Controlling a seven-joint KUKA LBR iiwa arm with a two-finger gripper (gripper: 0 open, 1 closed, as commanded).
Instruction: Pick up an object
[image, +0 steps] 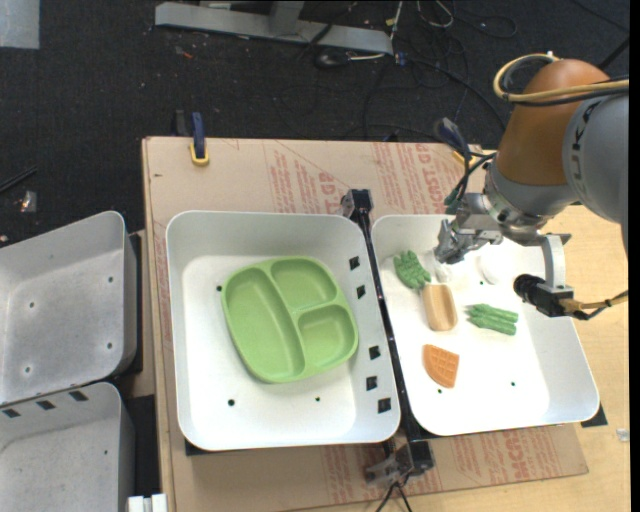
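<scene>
The right bin (560, 395) holds a green leafy toy (410, 269), a tan bread-like piece (439, 306), a green bean-like piece (492, 318), an orange wedge (442, 365) and a white round object (493, 267). My gripper (449, 248) hangs over the bin's back part, just right of the green leafy toy and left of the white object. Nothing shows between its fingertips.
The left bin (190, 400) carries a green divided plate (290, 318). A black divider with clips (378, 320) runs between the bins. Grey trays (60, 300) lie off the bench to the left. A black fitting (540, 292) juts from the arm over the right bin.
</scene>
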